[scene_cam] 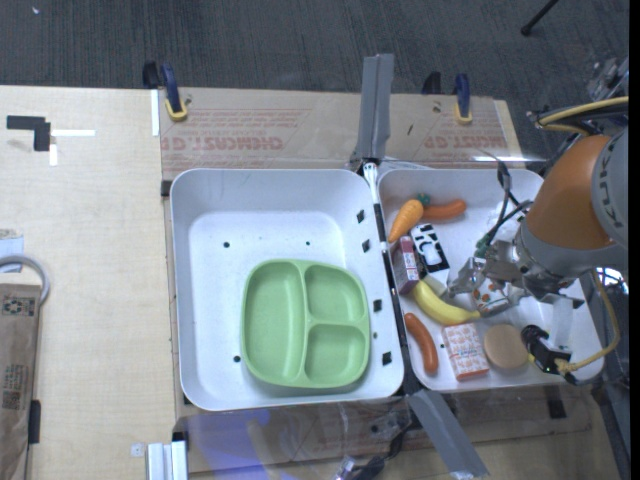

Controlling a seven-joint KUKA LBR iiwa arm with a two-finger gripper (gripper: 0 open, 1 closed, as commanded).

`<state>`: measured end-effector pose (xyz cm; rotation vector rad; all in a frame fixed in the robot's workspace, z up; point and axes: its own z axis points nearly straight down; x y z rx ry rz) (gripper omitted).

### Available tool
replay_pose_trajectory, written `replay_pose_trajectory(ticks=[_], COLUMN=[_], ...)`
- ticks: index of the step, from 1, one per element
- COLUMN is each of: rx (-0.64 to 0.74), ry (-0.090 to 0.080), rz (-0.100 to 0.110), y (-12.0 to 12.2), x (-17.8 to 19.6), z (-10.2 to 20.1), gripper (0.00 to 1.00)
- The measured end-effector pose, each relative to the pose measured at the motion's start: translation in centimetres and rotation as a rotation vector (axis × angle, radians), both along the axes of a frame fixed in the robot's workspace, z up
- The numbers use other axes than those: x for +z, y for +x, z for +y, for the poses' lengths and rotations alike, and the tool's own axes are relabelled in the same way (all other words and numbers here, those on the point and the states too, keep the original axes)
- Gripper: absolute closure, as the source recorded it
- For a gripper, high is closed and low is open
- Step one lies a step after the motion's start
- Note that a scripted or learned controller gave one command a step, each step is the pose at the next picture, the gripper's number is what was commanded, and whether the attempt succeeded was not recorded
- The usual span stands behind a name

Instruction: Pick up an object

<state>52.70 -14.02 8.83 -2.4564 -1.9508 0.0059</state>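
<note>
on the desk (pixel 90 298), the left bin (pixel 200 228) had wide bare floor around one green divided plate (pixel 305 323) lying toward its front right. the right bin (pixel 400 180) was crowded: one orange carrot (pixel 405 218), one red carrot-like piece (pixel 445 209), one black-and-white box (pixel 430 248), one banana (pixel 440 303), one sausage (pixel 423 341), one patterned packet (pixel 465 352), one round bun (pixel 505 348). the hand (pixel 480 280) sat low just right of the banana; whether it was open or closed could not be told.

Robotics lab, robot arm (pixel 580 193) over white bins (pixel 200 268) clamped (pixel 172 93) to a plywood desk (pixel 80 268), grey carpet (pixel 250 18)
</note>
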Motion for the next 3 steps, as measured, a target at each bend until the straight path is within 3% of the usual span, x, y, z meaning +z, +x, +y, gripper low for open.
replay_pose_trajectory(ticks=[1,2,3], rx=[-0.004,-0.135,-0.336], ry=[0.000,-0.001,-0.005], rz=[0.002,-0.002,0.001], y=[0.1,-0.6,3.7], x=[0.7,0.6,9.3], z=[-0.1,-2.6,3.8], gripper=[1.00,1.00,1.00])
